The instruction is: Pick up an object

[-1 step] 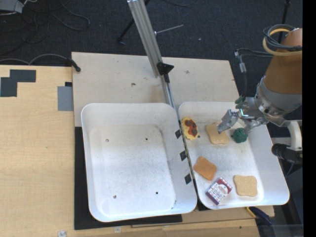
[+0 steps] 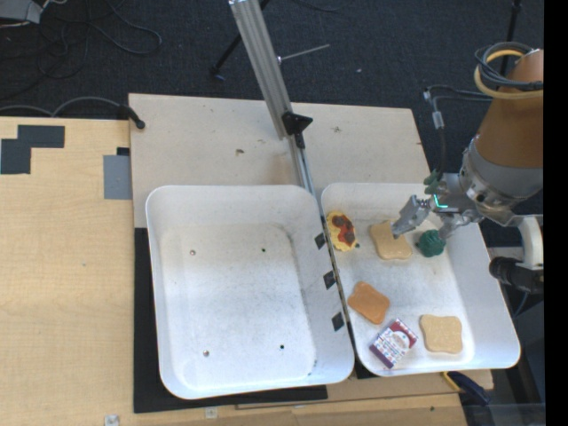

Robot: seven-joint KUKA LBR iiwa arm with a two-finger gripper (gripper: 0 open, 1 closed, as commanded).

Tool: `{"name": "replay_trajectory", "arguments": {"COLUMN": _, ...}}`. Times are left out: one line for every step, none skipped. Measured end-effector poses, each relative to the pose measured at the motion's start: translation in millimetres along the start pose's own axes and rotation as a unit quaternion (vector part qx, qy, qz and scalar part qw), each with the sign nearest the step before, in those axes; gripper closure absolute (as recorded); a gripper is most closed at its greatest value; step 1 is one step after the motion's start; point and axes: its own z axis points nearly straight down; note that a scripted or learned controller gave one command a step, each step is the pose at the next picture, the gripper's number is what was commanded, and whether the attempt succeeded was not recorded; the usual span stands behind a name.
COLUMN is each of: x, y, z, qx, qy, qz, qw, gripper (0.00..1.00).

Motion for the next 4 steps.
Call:
{"name": "replay_trajectory", "arguments": {"x": -3, "y": 6, "z": 47, "qx": 0.003, "qy": 0.000, "qz": -0.001, "qw": 1.0000, "gripper": 0.00}}
{"name": "replay_trajectory", "arguments": {"x": 0, "y": 9, "z": 92, "qx": 0.003, "qy": 0.000, "qz": -0.001, "qw": 1.0000, "gripper": 0.00}}
{"name": "replay_trajectory", "arguments": {"x": -1, "y": 7, "z": 156, "qx": 0.003, "qy": 0.000, "qz": -0.001, "qw": 1.0000, "gripper": 0.00}}
{"name": "replay_trajectory", "arguments": {"x": -4, "y": 8, "z": 142, "qx": 0.001, "qy": 0.000, "qz": 0.003, "qw": 1.0000, "gripper": 1.00}}
